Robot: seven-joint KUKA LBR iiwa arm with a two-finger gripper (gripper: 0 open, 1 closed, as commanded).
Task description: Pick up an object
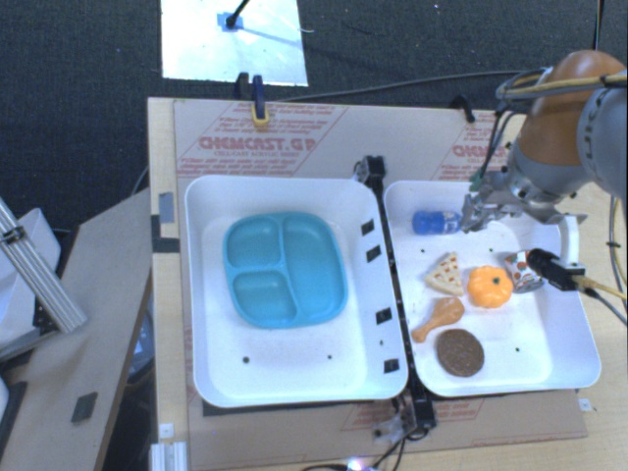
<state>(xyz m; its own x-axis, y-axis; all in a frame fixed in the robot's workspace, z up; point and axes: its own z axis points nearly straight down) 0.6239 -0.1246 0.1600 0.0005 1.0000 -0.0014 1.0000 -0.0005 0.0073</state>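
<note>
My gripper (474, 213) hangs low over the back of the right bin (564, 346), just right of a small blue cylinder (429, 223) that lies on its side near the bin's back left corner. The gripper's tip reaches the cylinder's right end; whether they touch is unclear. In front of it lie a yellow cheese wedge (444, 274), an orange pumpkin (489, 287), a tan drumstick (439, 317) and a round brown cookie (459, 351). A small red and white item (519, 271) sits right of the pumpkin, partly hidden.
The left bin (221, 361) holds a blue divided plate (285, 268). A black-clipped divider (385, 283) runs between the two bins. The arm's orange band (574, 96) and grey wrist stand above the right bin's back right corner.
</note>
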